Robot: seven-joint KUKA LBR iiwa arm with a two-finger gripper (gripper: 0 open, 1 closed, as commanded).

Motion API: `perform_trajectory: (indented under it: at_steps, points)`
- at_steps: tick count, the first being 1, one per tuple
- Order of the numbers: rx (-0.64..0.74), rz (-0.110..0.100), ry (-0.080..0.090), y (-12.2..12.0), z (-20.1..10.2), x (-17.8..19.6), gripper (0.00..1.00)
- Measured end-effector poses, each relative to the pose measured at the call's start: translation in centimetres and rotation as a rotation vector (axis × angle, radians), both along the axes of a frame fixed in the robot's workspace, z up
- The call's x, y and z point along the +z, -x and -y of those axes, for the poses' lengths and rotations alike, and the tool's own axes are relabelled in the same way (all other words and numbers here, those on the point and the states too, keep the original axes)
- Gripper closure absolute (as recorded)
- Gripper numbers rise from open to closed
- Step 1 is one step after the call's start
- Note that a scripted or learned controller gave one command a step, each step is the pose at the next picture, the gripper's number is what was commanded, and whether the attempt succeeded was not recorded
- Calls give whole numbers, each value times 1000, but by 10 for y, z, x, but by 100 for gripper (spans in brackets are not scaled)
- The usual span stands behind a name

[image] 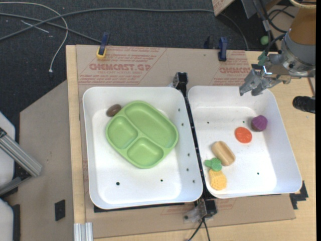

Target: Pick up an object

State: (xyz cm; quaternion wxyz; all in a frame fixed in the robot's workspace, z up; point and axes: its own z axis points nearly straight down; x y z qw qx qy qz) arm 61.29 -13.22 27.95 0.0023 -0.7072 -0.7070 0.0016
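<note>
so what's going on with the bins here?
The arm's gripper hovers over the far edge of the right bin, holding nothing. That bin has a purple piece, a red disc, a tan bun and a yellow-green toy. The left bin holds a green tray and a brown object.

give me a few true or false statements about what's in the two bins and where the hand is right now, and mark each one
1. The green divided plate lies in the left bin. True.
2. The purple object sits on the green plate. False: it lies in the right bin, beside the orange round piece.
3. The hand holds the tan bun-shaped piece. False: the hand is above the right bin's far edge, apart from the bun on the bin floor.
4. A small brown object lies by the plate's far left edge. True.
5. The yellow piece lies near the right bin's near left corner. True.
</note>
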Motion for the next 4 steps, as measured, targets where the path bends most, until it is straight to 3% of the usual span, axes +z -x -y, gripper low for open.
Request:
perform_trajectory:
  at_steps: [1, 4]
  points:
    - [1, 3, 0, -1, 0, 2, 0]
    - [-1, -3, -1, 1, 6, -158, 0]
